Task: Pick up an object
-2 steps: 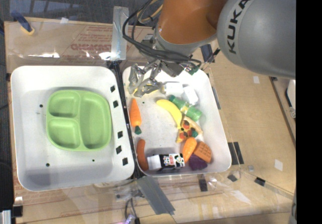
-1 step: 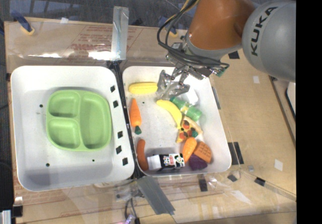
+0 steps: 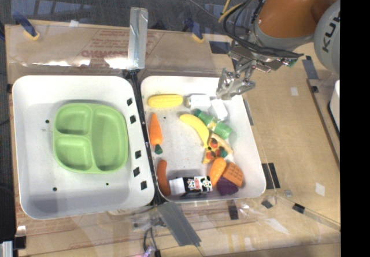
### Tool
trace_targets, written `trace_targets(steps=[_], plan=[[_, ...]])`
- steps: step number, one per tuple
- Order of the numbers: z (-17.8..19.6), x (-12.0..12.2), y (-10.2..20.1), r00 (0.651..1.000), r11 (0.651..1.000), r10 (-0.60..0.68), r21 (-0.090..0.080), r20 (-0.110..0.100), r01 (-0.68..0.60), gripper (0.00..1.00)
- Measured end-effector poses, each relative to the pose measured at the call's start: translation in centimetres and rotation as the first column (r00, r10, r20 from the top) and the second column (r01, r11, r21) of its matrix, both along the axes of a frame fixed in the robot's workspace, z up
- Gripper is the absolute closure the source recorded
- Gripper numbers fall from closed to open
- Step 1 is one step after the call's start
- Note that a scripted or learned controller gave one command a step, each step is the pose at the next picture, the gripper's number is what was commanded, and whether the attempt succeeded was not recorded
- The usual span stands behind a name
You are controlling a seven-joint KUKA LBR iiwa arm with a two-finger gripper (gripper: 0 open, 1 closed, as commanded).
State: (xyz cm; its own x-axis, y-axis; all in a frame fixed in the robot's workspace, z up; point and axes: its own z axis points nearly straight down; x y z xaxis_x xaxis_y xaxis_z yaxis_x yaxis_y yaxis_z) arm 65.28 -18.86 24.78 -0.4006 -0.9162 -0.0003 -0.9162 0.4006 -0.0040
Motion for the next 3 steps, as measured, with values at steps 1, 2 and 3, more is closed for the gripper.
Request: trace_targets(steps=[1,2,3], plan=[[-0.9,0.5,7.4,0.995,0.995,0.095,0.005,-0.005,-0.095,1.0],[0.2,0.5,7.3,0.995,0.995,0.096,0.004,-0.003,-0.096,1.0],[0.4,-0.6,2.4,0.919,0.919,0.395,0.001,-0.002,-0.395,1.0]])
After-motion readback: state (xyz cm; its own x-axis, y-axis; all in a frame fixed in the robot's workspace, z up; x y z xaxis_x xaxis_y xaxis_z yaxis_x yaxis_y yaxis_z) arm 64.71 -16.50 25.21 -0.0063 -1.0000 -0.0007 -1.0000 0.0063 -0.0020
